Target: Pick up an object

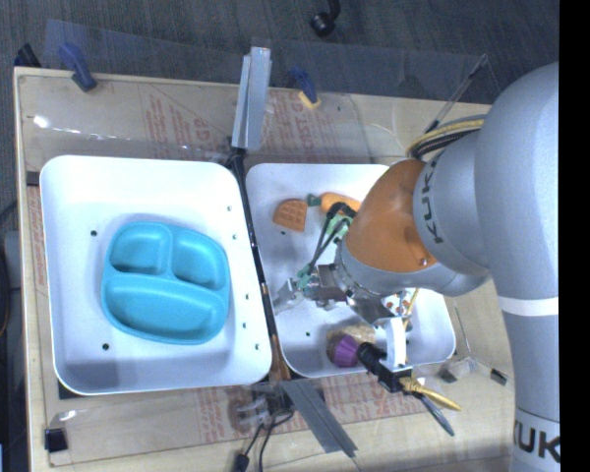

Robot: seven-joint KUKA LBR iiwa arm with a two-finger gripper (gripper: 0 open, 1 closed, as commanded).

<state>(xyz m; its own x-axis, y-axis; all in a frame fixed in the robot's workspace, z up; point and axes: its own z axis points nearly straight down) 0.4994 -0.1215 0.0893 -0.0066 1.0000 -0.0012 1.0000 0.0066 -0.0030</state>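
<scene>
Dark grey carpet surrounds a wooden bench [128,116], on which two shallow white bins are set side by side. Within the right bin [275,180], several small objects are seen: a brown waffle-like piece [291,214] lies near the far left corner, an orange item [340,203] is placed just beside it and is partly covered by the arm, and a purple object [345,350] rests near the front wall. The gripper [310,285] is lowered into the middle of this bin, between the waffle-like piece and the purple object, touching neither as far as can be made out. Whether the jaws are released or clenched cannot be told, since the metal parts there are too small and cluttered; nothing is clearly seen between them. Above the gripper, the orange band [393,229] and the grey arm [501,195] are seen reaching in from the right. In the left bin [69,180], a blue divided tray [165,281] is laid flat near the centre.
</scene>
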